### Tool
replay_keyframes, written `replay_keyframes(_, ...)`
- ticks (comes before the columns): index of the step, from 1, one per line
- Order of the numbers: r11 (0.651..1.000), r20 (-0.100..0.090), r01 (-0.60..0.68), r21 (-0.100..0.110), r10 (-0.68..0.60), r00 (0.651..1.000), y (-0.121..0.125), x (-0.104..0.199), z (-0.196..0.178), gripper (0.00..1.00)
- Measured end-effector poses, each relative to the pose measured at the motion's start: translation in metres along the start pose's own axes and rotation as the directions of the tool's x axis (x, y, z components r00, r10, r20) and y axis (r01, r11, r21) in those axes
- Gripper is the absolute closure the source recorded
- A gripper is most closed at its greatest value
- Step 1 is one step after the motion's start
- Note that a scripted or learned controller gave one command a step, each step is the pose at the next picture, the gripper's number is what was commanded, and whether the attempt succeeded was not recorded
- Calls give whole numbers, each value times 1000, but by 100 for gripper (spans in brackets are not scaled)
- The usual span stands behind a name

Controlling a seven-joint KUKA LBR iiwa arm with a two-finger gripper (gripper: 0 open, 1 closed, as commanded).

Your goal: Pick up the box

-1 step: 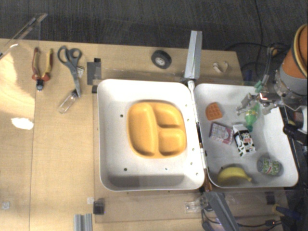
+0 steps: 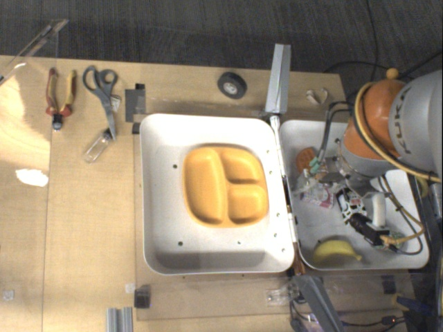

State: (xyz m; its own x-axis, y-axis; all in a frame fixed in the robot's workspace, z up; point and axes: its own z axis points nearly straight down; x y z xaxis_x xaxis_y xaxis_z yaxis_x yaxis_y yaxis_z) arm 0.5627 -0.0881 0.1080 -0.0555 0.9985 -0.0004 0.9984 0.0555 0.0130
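My gripper [image 2: 331,182] hangs low over the middle of the right bin [image 2: 408,260], below the grey arm with its orange band [image 2: 377,116]. Wires and the wrist hide how it stands. Just under it, to the left, lies a small box-like thing with pink and white print [image 2: 317,195], partly covered by the gripper. I cannot tell whether the gripper touches it.
A banana [image 2: 337,251] lies at the right bin's front, and a brown-orange round object [image 2: 306,159] sits at its back left. The left bin [image 2: 166,247] holds a yellow divided plate [image 2: 225,184]. Scissors [image 2: 104,95], pliers [image 2: 59,95] and a tape roll [image 2: 232,84] lie on the bench behind.
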Motion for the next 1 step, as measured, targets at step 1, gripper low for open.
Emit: replay_keyframes(1,1000,5,0,-11,0,1000,4,-2,-13,100)
